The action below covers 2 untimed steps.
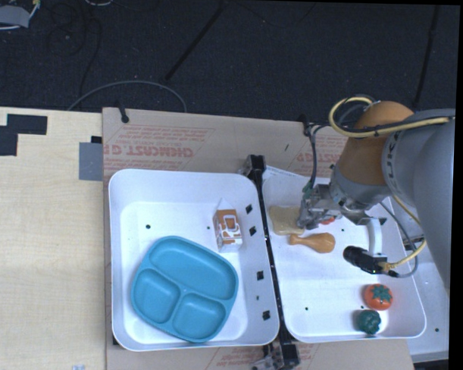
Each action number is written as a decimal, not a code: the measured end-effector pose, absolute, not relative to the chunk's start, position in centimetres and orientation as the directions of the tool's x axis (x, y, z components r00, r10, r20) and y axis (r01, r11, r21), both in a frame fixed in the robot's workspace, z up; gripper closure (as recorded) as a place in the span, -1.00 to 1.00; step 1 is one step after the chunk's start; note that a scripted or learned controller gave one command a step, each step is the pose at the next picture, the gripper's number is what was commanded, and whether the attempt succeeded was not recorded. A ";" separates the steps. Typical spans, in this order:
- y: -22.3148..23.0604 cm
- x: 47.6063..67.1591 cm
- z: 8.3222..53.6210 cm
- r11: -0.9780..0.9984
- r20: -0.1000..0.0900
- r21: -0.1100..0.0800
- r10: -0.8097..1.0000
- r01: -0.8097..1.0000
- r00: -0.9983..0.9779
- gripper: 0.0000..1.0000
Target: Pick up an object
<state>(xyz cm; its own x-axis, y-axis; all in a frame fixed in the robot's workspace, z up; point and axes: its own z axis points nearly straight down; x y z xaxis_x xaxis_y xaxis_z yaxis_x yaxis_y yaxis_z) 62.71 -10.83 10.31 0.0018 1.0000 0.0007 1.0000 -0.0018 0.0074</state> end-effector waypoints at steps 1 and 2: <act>-10.4 63.5 16.2 0.001 0.000 0.003 1.000 1.000 -0.001 1.00; -11.1 63.4 20.6 -0.002 -0.001 0.003 1.000 1.000 0.002 1.00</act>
<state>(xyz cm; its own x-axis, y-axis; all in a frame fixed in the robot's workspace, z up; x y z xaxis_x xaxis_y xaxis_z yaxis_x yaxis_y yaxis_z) 63.40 -11.07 20.64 0.0024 1.0000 -0.0007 1.0000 -0.0024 0.0026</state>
